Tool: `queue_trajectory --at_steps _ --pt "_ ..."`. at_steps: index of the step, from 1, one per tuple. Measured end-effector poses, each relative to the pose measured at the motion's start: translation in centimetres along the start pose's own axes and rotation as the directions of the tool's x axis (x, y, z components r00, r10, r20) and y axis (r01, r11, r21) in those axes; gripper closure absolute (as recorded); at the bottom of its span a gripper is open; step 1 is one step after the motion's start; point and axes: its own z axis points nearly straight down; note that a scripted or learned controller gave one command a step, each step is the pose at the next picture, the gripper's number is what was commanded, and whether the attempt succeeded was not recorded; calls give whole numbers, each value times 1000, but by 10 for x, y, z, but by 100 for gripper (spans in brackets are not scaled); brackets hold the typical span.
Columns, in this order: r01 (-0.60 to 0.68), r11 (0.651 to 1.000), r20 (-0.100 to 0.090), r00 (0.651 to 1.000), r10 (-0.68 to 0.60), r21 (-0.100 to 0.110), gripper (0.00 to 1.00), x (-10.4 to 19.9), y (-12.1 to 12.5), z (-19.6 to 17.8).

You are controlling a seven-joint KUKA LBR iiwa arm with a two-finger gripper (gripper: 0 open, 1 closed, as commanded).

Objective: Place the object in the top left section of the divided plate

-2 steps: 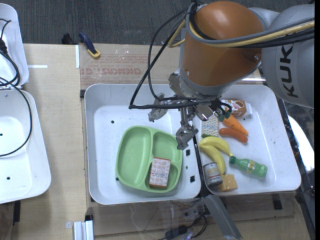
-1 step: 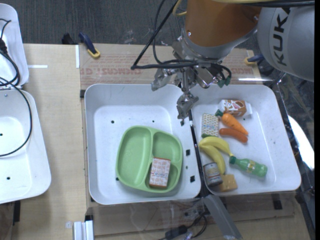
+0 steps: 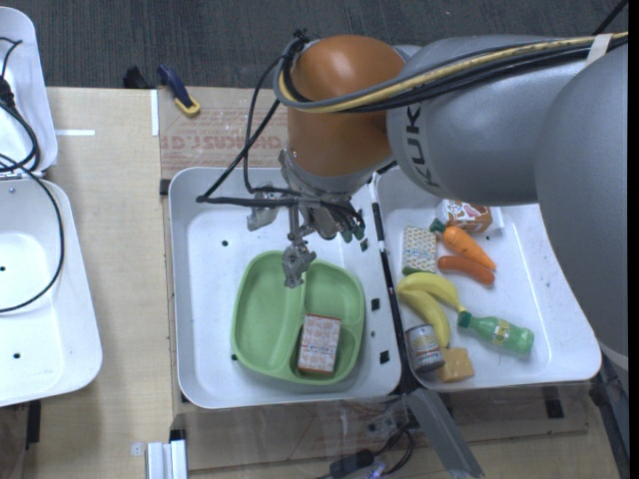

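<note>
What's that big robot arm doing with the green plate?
The grey and orange robot arm reaches over the left white bin, and its end effector hangs above the green divided plate. A small patterned box lies in the plate's lower right section. The right bin holds toy food: a banana, carrots, a green bottle and a can.

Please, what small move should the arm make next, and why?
Probably lift the tool straight up. The small box already lies in the green divided plate, in its lower right section, apart from the tool, so it needs regrasping.
</note>
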Motion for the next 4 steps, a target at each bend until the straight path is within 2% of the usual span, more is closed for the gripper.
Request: queue_trajectory --at_steps 1,2,3,4 --pt "-190 982 21 982 190 -6 0 82 -8 64" --pt "-193 981 15 981 193 -5 100 84 -9 55" --pt "-369 930 0 930 369 0 100 81 22 80" --pt "-220 976 5 976 220 1 100 -7 -25 -82"
